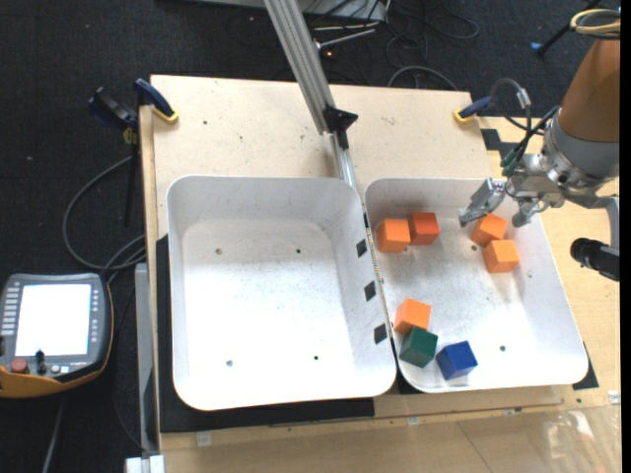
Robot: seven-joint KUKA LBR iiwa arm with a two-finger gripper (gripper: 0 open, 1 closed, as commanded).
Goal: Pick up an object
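Observation:
My gripper (500,209) hangs over the far right part of the right bin (527,313). Its fingers are spread open. An orange cube (489,230) lies directly under the fingertips on the near side; I cannot tell whether they touch it. A second orange cube (503,255) lies just in front of that one. Farther left sit an orange cube (395,233) and a red-orange cube (425,227), side by side. Near the front of the bin are an orange cube (413,314), a green cube (419,347) and a blue cube (456,359).
The left bin (266,294) adjoins the right one along a shared rim. A slanted metal pole (301,47) rises from the divider at the back. A teach pendant (54,333) lies off the bench at left. Blue-and-yellow clamps (158,101) grip the back corners.

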